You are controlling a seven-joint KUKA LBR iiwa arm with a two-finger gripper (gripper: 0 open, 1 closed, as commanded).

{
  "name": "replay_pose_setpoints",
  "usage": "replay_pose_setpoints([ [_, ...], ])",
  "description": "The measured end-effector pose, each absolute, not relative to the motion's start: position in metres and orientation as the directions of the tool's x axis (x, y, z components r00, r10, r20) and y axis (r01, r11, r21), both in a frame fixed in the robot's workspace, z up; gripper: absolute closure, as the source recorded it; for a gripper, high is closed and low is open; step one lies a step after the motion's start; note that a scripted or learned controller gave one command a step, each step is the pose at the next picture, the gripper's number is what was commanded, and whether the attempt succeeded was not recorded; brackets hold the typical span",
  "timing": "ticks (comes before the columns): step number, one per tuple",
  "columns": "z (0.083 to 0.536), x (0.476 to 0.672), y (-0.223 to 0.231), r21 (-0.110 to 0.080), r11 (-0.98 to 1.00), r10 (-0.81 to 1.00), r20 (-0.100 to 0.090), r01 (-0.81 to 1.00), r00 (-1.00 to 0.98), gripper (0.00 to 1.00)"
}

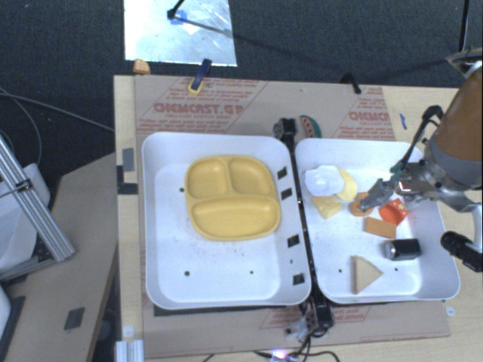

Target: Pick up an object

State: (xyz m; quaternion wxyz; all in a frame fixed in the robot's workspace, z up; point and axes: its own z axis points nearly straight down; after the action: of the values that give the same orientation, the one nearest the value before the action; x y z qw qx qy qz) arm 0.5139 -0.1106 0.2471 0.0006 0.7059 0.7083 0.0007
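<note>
The right bin (430, 277) holds several small objects. A white cup-like piece (322, 179) lies by yellow pieces (332, 204) near its left wall. Further right are a brown round piece (364, 203), a red piece (393, 214), an orange block (379, 228), a black and silver object (402, 249) and a tan wedge (364, 274). My gripper (383, 192) reaches in from the right, low over the bin, its tip right at the brown round piece and just above the red piece. Whether it touches either is unclear.
The left bin (162, 277) carries a yellow divided plate (231, 197). A black divider with clips (296, 202) runs between the bins. The grey arm with its orange band (460, 138) covers the right bin's far right corner. A blue and yellow tool (200, 76) lies on the cardboard behind.
</note>
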Motion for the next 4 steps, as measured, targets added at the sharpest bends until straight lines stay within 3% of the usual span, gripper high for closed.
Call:
replay_pose_setpoints([
  [1,0.165,0.540,-0.148,-0.004,-0.001,1.000,-0.001,1.000,0.001,0.00],
  [2,0.132,0.564,-0.195,0.002,-0.001,1.000,-0.001,1.000,0.001,0.00],
  [3,0.087,0.600,-0.111,0.010,0.010,1.000,-0.001,1.000,-0.010,0.00],
  [4,0.099,0.599,-0.116,0.013,0.003,1.000,-0.003,1.000,-0.003,1.00],
])
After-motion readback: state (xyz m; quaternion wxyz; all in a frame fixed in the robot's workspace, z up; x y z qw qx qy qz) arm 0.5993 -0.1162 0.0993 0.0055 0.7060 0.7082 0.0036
